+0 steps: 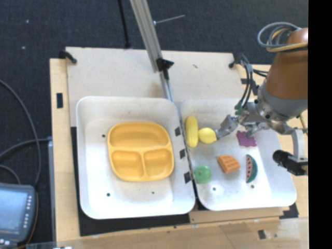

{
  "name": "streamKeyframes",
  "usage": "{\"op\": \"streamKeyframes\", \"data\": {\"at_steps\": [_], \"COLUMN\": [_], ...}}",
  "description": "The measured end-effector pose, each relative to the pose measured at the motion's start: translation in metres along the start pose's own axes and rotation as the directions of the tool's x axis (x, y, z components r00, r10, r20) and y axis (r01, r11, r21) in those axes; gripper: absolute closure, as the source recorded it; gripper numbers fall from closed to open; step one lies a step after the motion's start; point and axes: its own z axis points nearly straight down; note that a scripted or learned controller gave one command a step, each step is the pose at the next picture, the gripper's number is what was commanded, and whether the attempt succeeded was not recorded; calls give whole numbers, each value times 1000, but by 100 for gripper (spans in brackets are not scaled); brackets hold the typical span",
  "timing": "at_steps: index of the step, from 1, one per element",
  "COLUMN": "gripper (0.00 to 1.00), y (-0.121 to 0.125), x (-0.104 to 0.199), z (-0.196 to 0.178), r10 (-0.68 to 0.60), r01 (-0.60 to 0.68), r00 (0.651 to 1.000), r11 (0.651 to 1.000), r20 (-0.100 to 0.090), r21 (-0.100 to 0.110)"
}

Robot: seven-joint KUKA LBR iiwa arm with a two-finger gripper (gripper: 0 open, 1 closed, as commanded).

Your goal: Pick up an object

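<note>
A robot lab: a bench (129, 77) on dark carpet (52, 14), loose cables (21, 118), a metal camera pole (148, 27), a monitor (15, 211).

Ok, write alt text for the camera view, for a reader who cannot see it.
A grey and orange robot arm reaches from the right, its tool low over the right bin beside a yellow lemon. That bin also holds a banana, purple grapes, an orange waffle, a watermelon slice and a green ball. The left bin holds a yellow divided plate.

The left bin (93, 201) holds a divided plate (140, 150) — the right bin (270, 193) holds a banana (192, 130), lemon (207, 135), waffle (227, 164) and melon slice (251, 169).
</note>
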Motion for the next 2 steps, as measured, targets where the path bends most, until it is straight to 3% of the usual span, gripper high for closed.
{"op": "streamKeyframes", "data": {"at_steps": [1,2], "gripper": [0,0], "y": [0,3], "x": [0,7], "z": [0,47], "r10": [2,8], "r01": [-2,-8], "r00": [1000,1000], "r11": [1000,1000], "r20": [0,1], "r21": [-1,5]}}
